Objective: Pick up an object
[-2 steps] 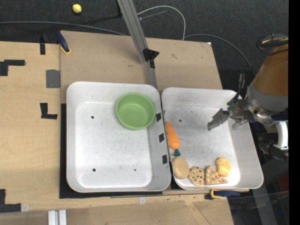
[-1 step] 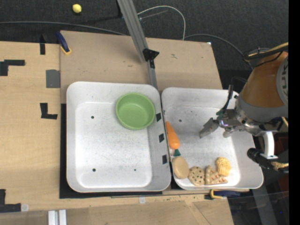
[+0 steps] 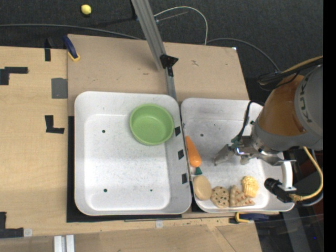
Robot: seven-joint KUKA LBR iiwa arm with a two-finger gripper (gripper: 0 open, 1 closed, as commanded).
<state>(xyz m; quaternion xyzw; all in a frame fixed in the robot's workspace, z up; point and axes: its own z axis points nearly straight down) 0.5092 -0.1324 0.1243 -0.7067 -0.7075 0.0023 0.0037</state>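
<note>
The arm (image 3: 286, 114) comes in from the right and bends down over the right bin (image 3: 210, 114), its orange band sitting above the wrist. The gripper (image 3: 223, 156) hangs over the bare white floor of that bin, roughly at its middle. One grey finger (image 3: 221, 157) points out to the left and slightly down; whether the claw is apart or together cannot be told from this angle, and nothing is seen between its tips.

Taking the right bin as the landmark, all the small items lie along its left and near edges. A carrot (image 3: 192, 151) lies against the left wall, its orange body running toward the near side with a small green end. Just below it, in the near left corner, sits a pale bread roll (image 3: 202, 187). Next to the roll along the near wall is a chocolate-chip cookie (image 3: 220, 196), then a tan waffle-like piece (image 3: 239, 197), then a yellow corn cob (image 3: 250, 185) touching it. The gripper is apart from all of them, nearest to the carrot.

The left bin (image 3: 94, 156) adjoins the right bin's left wall. A green bowl (image 3: 151, 124) stands upright in its far right corner, close to the shared divider.
</note>
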